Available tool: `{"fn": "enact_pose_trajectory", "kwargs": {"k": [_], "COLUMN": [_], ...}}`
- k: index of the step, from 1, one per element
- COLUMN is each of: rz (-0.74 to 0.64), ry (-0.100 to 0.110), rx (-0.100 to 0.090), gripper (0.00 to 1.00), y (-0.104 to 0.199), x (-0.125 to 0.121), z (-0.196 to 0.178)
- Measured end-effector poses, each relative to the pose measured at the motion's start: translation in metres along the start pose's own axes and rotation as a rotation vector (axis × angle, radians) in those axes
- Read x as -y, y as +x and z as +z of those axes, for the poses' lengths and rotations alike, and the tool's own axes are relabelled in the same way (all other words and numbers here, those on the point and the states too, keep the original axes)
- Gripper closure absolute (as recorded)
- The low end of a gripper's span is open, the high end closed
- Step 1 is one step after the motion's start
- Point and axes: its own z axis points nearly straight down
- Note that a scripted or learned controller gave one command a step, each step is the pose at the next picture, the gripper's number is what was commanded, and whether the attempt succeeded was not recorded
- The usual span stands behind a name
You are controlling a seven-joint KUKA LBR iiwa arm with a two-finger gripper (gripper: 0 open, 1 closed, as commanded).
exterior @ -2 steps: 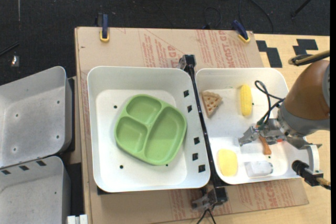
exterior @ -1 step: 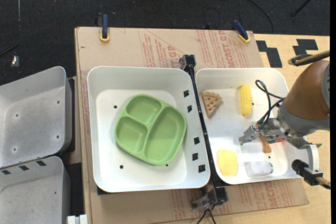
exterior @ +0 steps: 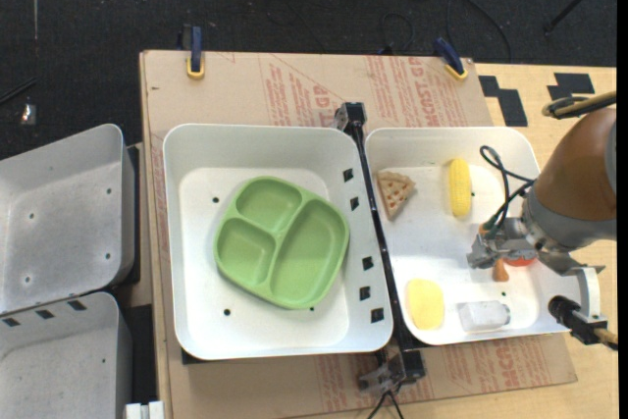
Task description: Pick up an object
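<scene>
Here the gripper (exterior: pixel 498 255) is down in the right bin (exterior: pixel 520 152), by a small orange piece (exterior: pixel 501 271); whether it grips, I cannot tell (a lift would show). Nearest lie one yellow block (exterior: pixel 425 303) and one clear piece (exterior: pixel 484 314); farther, one waffle (exterior: pixel 394 192), one corn cob (exterior: pixel 458 186); left, one green plate (exterior: pixel 283 241)

One fixed camera looks down at a slant on both bins (exterior: pixel 186 211).
</scene>
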Motion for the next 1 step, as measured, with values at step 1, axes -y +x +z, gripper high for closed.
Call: {"fn": "enact_pose_trajectory", "kwargs": {"k": [1], "rz": [-0.007], "ry": [0.004], "rx": [-0.004], "gripper": [1.0], "y": [0.0082], "x": [-0.008], "z": [-0.0514]}}
